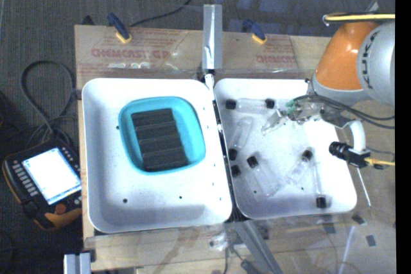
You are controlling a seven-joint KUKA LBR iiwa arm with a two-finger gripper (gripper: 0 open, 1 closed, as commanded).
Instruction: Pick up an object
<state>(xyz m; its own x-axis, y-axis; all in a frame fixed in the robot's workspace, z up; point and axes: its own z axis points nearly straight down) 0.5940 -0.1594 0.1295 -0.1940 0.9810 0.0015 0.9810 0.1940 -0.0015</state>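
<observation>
Blurring into clear vials (302, 167), the pincer (282, 117) (opening impossible to tell) hangs over the right bin (334, 138).

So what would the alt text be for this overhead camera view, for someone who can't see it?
A grey and orange robot arm reaches from the right over the right white bin, which holds several clear plastic bottles with black caps. The left white bin holds a blue tray with a dark ridged insert. A handheld control screen lies left of the bench.
</observation>
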